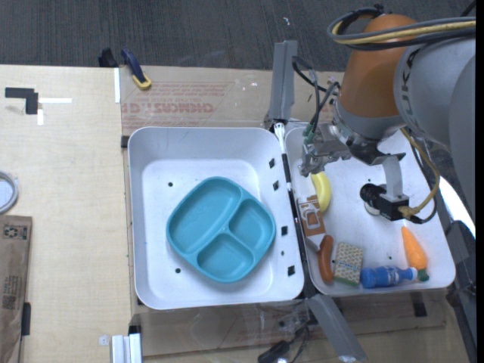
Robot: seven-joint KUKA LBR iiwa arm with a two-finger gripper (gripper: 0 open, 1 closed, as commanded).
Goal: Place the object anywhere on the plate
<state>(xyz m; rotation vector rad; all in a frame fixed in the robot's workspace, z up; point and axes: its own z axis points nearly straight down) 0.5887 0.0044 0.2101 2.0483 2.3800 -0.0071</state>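
Note:
A blue three-compartment plate point(221, 228) lies in the left white bin point(144, 203) with nothing on it. My gripper point(313, 165) hangs over the left part of the right bin point(435, 203), just above the top end of a yellow banana point(322, 190). The banana lies on the bin floor against the left wall. The wrist and its cables hide the gripper's tips.
The right bin also holds a small brown carton point(310, 213), a red sausage point(326, 258), a speckled packet point(349, 264), a blue bottle point(387, 277) and an orange carrot point(413, 248). A black fitting point(382, 200) on the arm hangs over the bin's middle.

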